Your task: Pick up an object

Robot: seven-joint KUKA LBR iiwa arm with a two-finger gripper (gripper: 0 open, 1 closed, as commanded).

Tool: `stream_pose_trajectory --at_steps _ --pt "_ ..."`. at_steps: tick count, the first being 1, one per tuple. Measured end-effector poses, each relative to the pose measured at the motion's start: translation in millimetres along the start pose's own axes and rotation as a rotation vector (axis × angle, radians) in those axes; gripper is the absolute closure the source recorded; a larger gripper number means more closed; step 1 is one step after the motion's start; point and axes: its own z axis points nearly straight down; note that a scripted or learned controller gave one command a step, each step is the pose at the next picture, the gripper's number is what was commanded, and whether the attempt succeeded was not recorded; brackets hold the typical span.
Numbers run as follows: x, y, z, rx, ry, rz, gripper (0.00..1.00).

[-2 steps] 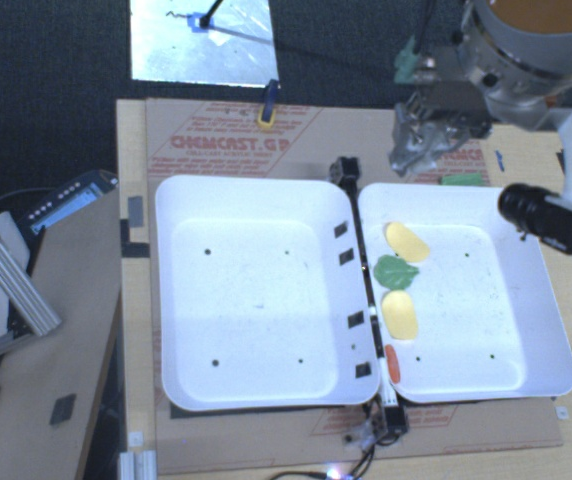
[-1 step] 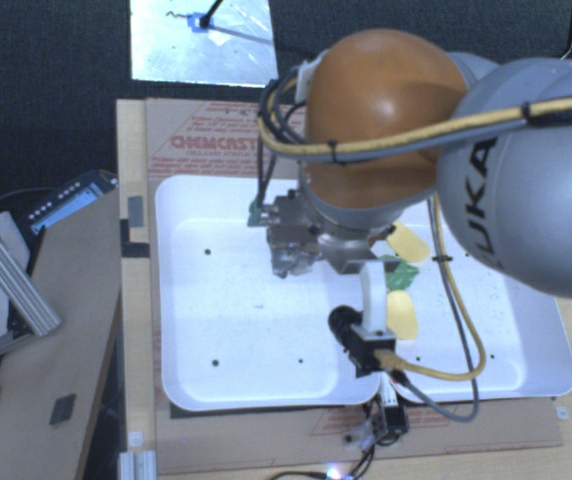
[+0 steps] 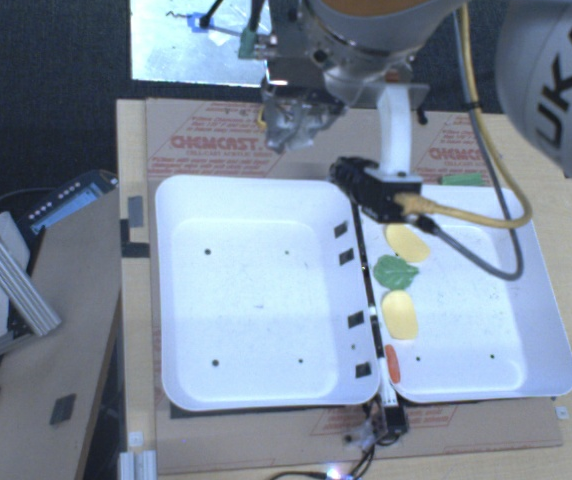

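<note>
The claw [image 3: 291, 126] hangs at the upper centre of the frame above the bench [image 3: 216, 133]; its opening state cannot be determined.

Bench [image 3: 86, 298] bearing two white bins [image 3: 256, 298].

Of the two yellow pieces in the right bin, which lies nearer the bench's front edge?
The lower yellow oval piece, below the green leaf-shaped piece; the other yellow piece lies above that green one.

Arm [image 3: 556, 58] cut off by top and right picture edges. Gripper [image 3: 291, 128] blurred beyond left bin's [image 3: 181, 368] far edge. Right bin's [image 3: 551, 353] far edge partly hidden by black mount [image 3: 371, 190].
</note>
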Motion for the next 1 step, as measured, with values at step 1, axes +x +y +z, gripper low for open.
stream_pose_trajectory --at_steps 1 --pt "-8.9 -39.1 -26.9 0.017 -0.006 0.001 1.0"
